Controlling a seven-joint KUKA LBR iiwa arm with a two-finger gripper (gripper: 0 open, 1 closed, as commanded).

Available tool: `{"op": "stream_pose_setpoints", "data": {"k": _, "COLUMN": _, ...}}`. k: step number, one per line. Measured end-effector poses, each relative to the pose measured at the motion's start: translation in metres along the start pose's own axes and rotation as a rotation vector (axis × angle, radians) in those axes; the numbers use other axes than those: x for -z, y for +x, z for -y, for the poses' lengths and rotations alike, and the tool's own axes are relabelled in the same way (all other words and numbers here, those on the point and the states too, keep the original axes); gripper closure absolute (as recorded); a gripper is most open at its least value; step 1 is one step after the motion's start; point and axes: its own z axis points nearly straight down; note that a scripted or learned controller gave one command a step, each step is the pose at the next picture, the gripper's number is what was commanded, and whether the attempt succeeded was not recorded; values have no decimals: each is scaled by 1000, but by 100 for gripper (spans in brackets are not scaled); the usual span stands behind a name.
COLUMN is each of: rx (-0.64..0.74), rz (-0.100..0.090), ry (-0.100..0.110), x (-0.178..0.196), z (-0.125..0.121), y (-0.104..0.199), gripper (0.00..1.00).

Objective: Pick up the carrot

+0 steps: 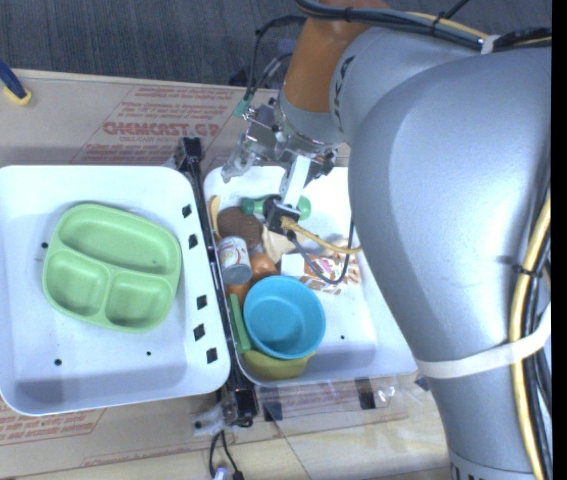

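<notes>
The carrot (264, 265) shows as a small orange piece in the right bin (363, 340), wedged between a small can (233, 258) and the blue bowl (283, 316). My gripper (263, 175) hangs over the far end of that bin, above and behind the carrot. It is open, with bare white bin floor between its fingers. Nothing is held. Much of the carrot is hidden by its neighbours.
A brown rounded object (240, 226) and a green item (253, 206) lie just under the gripper. A yellow-green thing (275, 366) sits under the bowl. The left bin (23, 368) holds a green divided plate (113, 265). The arm covers the right side.
</notes>
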Motion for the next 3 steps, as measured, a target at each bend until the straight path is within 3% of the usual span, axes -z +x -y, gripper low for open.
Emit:
{"op": "stream_pose_setpoints", "data": {"k": 1, "rx": -78, "rz": 7, "ry": 10, "x": -4, "z": 38, "y": 48, "gripper": 0}}
{"op": "stream_pose_setpoints", "data": {"k": 2, "rx": -278, "rz": 3, "ry": 3, "x": -3, "z": 57, "y": 105, "gripper": 0}}
{"op": "stream_pose_setpoints", "data": {"k": 3, "rx": -118, "rz": -4, "ry": -2, "x": -89, "z": 119, "y": 109, "gripper": 0}}
